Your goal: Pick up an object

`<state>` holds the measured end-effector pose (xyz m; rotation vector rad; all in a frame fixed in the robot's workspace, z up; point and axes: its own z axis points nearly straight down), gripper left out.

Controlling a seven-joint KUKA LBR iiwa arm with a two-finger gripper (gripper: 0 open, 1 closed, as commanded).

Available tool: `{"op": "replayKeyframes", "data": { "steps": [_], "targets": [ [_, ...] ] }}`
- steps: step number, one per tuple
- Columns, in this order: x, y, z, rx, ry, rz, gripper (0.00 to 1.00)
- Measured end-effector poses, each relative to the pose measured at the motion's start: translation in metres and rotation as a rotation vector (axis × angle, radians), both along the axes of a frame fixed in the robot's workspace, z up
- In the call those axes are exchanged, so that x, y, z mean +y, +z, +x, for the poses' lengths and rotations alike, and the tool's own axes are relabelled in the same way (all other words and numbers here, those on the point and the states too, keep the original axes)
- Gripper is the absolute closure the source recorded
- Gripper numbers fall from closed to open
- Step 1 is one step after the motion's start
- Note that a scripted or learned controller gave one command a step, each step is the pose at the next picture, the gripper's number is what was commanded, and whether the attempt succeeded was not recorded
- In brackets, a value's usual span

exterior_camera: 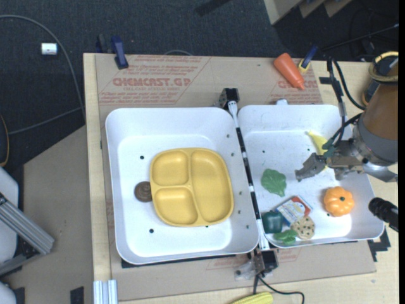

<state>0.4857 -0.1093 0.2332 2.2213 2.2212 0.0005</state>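
Left bin [120, 144]: a yellow divided plate [190, 187] is seen at centre, a brown disc [143, 191] just beside its left edge. Right bin [285, 116]: a green leaf-like piece [274, 181] lies mid-floor; a small packet [292, 209], cookie [304, 227] and green bits are clustered at the near edge; an orange pumpkin [338, 201] sits toward the right wall. The claw [310, 168] is poised low between leaf and pumpkin; its spread cannot be told, nothing is seen gripped. Pick judged not yet made.

2 white bins [120, 132] — left one: 1 yellow divided plate [190, 187], 1 brown round piece [143, 191]. Right: 1 orange pumpkin [338, 202], 1 green leaf [274, 181], 1 cookie [304, 228], 1 yellow piece [316, 139] — 1 carrot [290, 72] on bench.
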Motion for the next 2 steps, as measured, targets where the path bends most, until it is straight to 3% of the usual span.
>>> {"op": "replayKeyframes", "data": {
  "steps": [1,2],
  "targets": [
    [-0.074,-0.06,0.022,0.002,-0.001,0.0,0.0],
    [-0.101,-0.149,0.108,0.0,0.001,0.0,0.0]
  ]
}}
